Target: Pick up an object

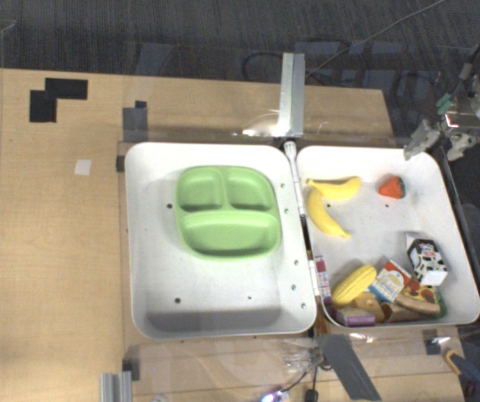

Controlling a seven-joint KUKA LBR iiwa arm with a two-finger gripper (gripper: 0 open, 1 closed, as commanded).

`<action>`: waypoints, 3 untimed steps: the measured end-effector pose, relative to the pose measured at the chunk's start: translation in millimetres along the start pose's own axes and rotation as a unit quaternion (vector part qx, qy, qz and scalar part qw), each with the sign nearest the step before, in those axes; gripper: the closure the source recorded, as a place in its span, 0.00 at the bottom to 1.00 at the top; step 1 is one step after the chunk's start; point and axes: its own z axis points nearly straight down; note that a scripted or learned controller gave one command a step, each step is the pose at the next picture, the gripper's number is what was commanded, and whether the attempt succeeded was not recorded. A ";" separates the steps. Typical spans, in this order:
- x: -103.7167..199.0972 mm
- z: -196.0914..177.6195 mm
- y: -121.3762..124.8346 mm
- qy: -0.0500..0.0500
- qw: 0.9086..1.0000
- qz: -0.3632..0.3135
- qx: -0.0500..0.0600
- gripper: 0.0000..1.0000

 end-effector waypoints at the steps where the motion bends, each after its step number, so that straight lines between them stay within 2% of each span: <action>1: 98.7 115.0 3.8 0.001 0.992 -0.126 0.001 0.00; 2: 91.0 72.3 23.8 0.000 0.974 -0.228 -0.002 0.00; 3: 106.9 151.4 2.1 0.000 0.952 -0.305 -0.002 0.00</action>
